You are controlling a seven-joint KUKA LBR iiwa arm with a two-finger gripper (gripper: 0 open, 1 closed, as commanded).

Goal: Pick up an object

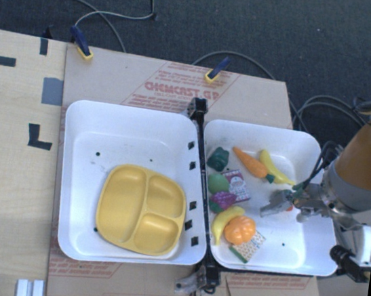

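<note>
The arm comes in from the right and its gripper [279, 203] hangs low over the right bin [309, 144], just right of the toy food heaped along that bin's left side; from here I can't tell how its pincer stands, and nothing shows in its grasp, so I'd say the pick is not yet made. The things to choose from sit crowded together, probably because they were tipped in as a loose pile: one carrot [251, 163] lying slantwise, two bananas, one [274, 169] beside the carrot and another [222, 220] curled lower down, one orange pumpkin-like fruit [239, 230] touching that lower banana, one dark green piece [218, 159] near the divider, one lighter green piece [218, 183], a purple bunch that may be grapes [222, 200], and two small printed cards [236, 182]. The left bin [74, 162] carries one yellow divided tray [141, 209] with three compartments, lying flat. Two clamps [82, 42] pin the cardboard underlay at its far edge.
</note>
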